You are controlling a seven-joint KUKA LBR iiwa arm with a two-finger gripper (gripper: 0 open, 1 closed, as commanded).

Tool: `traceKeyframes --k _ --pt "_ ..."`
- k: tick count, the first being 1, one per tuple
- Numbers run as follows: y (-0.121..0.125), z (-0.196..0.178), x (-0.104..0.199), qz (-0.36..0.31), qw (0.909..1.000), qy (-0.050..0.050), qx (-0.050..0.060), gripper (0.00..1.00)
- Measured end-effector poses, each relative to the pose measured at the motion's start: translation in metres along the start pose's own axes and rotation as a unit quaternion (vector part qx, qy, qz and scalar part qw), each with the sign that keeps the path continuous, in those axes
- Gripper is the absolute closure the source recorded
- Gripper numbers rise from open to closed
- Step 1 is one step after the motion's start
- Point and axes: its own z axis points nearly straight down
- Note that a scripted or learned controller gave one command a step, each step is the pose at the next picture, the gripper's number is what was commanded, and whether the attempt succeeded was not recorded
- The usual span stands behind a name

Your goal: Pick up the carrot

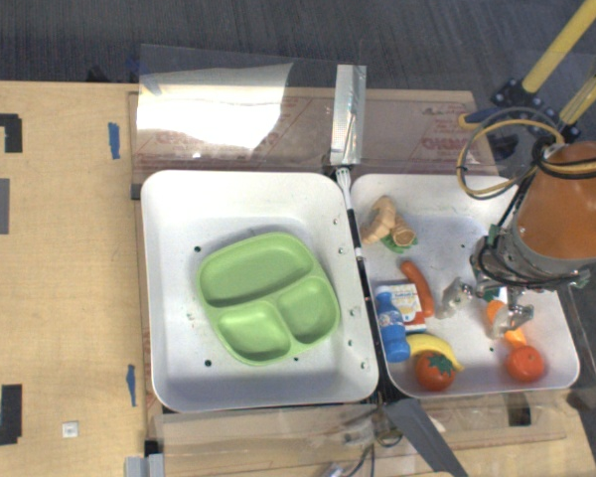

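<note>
Your gripper [489, 301] sits low near right bin [447, 192] edge, can't tell hand's grip. Carrot [415, 283] left, bare floor between.

The scene was evenly and fairly brightly lit from above, with soft, short shadows. A strong white glare washed out the clear plastic sheet [214, 117] behind the left bin [169, 266], hiding what lay under it. Both white bins ran close to overexposure, and the right bin [447, 217] lost surface detail. The picture was mildly soft and grainy overall; small items looked smeared, and the dark carpet [278, 13] showed noise.
</note>
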Motion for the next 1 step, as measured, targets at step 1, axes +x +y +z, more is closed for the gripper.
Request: traceKeyframes --k 1 --pt "0.0202 -0.0032 0.0563 0.038 0.9992 -0.009 0.010 0.00"
